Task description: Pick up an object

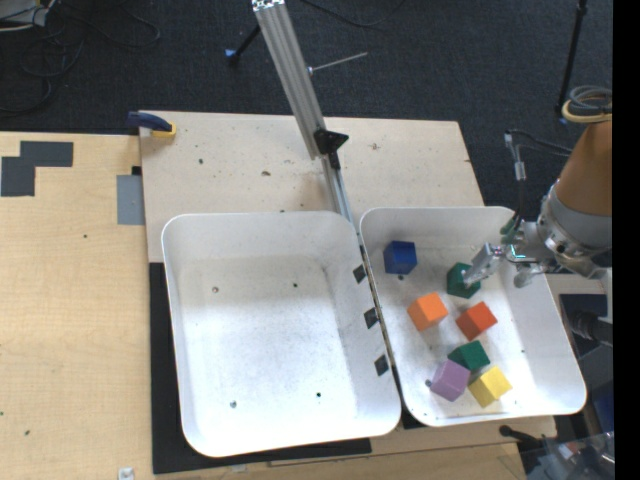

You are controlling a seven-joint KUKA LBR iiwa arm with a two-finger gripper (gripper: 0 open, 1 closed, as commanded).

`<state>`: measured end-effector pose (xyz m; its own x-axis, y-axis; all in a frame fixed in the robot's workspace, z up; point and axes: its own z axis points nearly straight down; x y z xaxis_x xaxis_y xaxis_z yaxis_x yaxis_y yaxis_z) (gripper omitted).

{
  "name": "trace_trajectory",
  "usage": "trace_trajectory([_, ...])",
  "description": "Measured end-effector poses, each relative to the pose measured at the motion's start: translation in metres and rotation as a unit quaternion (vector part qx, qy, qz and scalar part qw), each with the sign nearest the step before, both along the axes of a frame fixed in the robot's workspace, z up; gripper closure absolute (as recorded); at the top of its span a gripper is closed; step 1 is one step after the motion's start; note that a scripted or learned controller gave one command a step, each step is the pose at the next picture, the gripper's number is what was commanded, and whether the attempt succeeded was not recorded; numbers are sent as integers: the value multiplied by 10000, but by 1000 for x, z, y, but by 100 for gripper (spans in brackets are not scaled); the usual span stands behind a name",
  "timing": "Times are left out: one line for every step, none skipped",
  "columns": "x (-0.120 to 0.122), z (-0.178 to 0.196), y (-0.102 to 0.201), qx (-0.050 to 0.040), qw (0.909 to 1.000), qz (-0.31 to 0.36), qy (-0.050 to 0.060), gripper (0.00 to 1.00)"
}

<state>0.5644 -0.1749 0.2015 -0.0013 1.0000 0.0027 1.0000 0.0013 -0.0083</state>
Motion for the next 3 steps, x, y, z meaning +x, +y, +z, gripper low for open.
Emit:
trace_trajectory([1,3,0,-6,10000,-6,-26,0])
trace_trajectory([1,-58,-7,-2,10000,-9,3,0])
trace_trajectory([2,-110,-7,-14,10000,-18,-37,0])
